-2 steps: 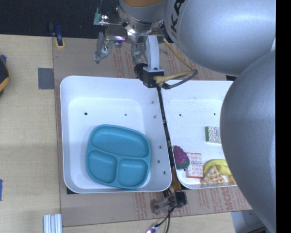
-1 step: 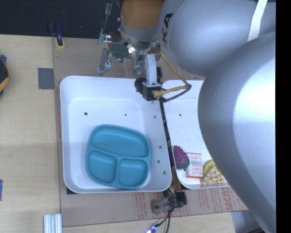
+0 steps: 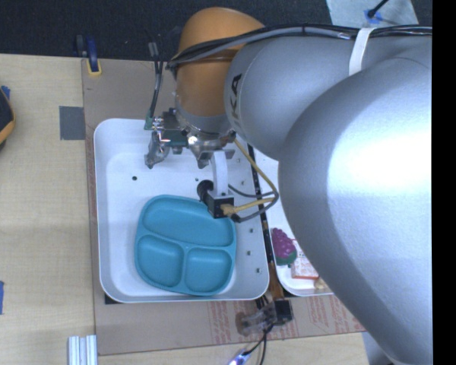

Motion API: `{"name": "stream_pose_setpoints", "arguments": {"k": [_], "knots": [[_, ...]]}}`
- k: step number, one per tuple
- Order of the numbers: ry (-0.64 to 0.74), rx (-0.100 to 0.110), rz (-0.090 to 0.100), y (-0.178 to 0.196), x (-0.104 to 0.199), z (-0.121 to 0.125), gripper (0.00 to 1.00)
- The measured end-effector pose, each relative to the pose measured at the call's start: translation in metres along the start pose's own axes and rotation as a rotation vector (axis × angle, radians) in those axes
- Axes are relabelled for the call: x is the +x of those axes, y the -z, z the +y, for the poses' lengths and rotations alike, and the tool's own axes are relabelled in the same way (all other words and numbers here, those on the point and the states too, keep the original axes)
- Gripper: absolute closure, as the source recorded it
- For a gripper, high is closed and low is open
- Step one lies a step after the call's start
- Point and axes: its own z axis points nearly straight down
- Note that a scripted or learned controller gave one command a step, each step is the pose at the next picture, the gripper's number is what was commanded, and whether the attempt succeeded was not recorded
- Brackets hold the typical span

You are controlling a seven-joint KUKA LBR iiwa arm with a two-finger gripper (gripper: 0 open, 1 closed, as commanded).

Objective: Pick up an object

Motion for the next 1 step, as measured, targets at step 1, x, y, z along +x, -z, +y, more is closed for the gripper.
{"name": "stream_pose_setpoints", "arguments": {"k": [1], "knots": [[0.002, 0.001, -0.001, 0.0109, -0.0009, 0.0006, 1.00]]}}
